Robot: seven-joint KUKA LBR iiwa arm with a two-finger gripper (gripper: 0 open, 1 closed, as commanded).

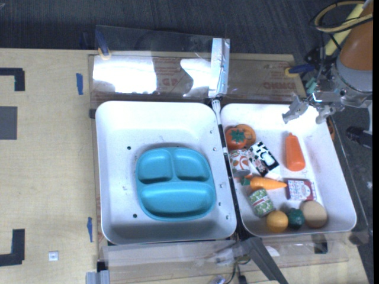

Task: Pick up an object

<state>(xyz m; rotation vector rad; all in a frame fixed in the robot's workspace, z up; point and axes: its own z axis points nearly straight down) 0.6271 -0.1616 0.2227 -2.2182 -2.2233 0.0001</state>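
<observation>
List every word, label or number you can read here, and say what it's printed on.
Nothing can be read.
Red print on the cardboard panel behind the right bin: blurred.
Red-and-white packet: label too small.
Black-and-white packet: pattern, no legible words.
Small jar: label too small.

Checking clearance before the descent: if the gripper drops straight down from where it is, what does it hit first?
Probably bare floor at the far right corner of the right bin. The gripper hangs over that corner, with the orange block the nearest item, just short of it toward the camera. Depth is unclear from this slant.
</observation>
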